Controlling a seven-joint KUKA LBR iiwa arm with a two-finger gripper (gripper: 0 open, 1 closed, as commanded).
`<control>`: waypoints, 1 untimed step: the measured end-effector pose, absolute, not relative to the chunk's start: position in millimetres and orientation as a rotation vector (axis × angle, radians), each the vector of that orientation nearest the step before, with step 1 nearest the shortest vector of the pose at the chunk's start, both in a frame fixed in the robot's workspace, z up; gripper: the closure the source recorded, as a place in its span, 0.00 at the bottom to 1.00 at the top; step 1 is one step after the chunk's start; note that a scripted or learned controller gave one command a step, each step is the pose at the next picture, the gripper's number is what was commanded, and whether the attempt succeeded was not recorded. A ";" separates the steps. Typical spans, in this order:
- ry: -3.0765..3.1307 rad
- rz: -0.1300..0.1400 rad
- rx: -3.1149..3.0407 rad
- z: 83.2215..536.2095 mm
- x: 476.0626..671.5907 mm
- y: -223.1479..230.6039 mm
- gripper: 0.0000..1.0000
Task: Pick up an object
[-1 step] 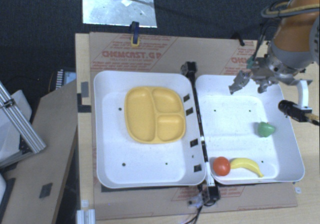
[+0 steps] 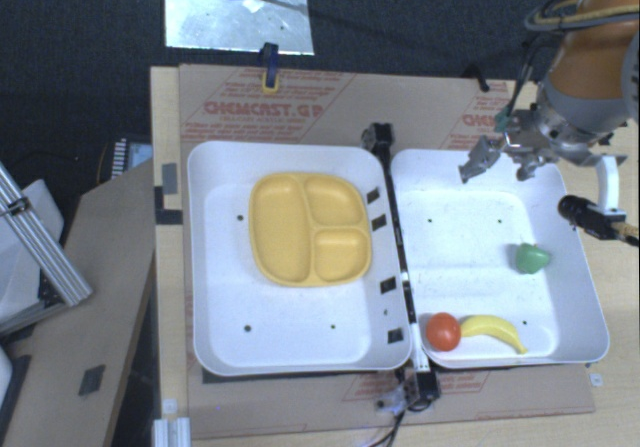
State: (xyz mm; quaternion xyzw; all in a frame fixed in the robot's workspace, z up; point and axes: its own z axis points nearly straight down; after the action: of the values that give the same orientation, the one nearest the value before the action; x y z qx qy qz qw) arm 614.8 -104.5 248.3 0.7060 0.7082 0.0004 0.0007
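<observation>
green object [image 2: 532,258] lies by the right bin's [image 2: 470,225] right wall, the tomato [image 2: 443,331] and banana [image 2: 494,330] along its front edge. gripper [image 2: 503,163] hangs spread over the back edge, holding nothing. best descend straight over one piece, clear of the wall.

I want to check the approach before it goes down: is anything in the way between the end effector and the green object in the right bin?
Nothing visible is. The end effector hangs over the right bin's far edge, and bare white floor lies between it and the green object. The banana and red fruit lie apart, by the near wall.
</observation>
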 end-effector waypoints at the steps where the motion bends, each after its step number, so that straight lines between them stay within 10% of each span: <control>1: 2.225 -0.003 2.222 193.5 605.5 -99.7 0.00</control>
State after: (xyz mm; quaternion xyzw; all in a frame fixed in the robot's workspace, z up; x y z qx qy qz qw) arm 605.5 -99.7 193.5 0.7067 0.7075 -0.0010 -0.0013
